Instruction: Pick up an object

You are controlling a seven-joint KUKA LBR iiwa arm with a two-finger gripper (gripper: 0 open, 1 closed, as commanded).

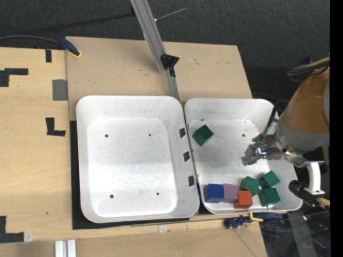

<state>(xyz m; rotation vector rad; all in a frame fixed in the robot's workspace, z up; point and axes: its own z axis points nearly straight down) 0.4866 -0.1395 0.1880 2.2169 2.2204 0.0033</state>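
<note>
The grey arm with the orange band enters from the right, and its two-finger metal gripper [256,153] hangs over the right shallow white plastic bin [225,107], near the right wall. I cannot tell if the jaws are released or clenched, because the metal parts melt into one pale shape, and nothing is visible between them. The things to pick all lie in this bin: a small dark green block [202,135] alone in the upper middle, tilted on the floor, and along the front wall a blue cube [214,192], a pale purple cube [230,191] and an orange cube [244,198] touching in a row, with three more green blocks [261,187] packed just beside them. In my judgement the step in hand is to choose and approach one object. The lone green block seems the better target, since it has free space on all sides for the jaws; the crowded group could jam or push away. The descent should be centred and turned to the block's flat sides. The left shallow white plastic bin [128,103] holds no object. The arm's body covers the right edge of the bin, so anything under it cannot be judged.
</note>
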